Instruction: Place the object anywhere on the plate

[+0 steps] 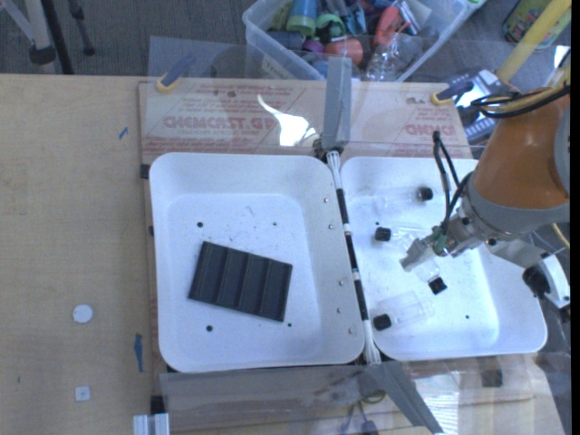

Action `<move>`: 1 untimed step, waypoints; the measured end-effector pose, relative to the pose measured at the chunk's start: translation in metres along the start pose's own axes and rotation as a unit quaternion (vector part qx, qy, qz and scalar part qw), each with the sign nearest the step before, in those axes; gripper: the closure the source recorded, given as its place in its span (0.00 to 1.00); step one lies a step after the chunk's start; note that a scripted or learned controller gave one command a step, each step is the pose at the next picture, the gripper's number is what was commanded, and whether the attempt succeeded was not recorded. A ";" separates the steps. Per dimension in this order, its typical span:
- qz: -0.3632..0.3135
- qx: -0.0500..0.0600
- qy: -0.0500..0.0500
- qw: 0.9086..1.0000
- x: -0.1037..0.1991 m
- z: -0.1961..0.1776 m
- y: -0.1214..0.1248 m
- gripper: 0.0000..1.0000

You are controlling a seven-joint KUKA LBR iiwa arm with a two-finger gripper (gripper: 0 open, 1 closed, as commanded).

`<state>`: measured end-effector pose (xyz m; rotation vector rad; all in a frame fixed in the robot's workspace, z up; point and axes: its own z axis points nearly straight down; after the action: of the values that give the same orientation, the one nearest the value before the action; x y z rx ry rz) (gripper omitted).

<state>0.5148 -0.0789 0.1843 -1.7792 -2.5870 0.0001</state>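
A dark grey ribbed plate [240, 281] lies flat in the left bin [181, 188], a little tilted. Small black pieces lie scattered in the right bin [517, 329]: one at the back [424, 193], one near the divider [382, 235], one in the middle [437, 285] and one at the front left [381, 321]. My gripper [419, 256] hangs over the middle of the right bin, slanted towards the left, just above and left of the middle black piece. Nothing shows in its grasp.
A clear plastic item [417, 311] lies near the front of the right bin, and another faint one [381, 204] lies at the back. A grey ridge [349, 243] divides the bins. A tub of toys [353, 16] stands behind the bench.
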 end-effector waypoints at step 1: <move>-0.104 -0.002 -0.001 0.995 0.049 0.000 0.038 1.00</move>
<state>0.5328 -0.0193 0.1844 -1.5034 -2.7612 -0.0015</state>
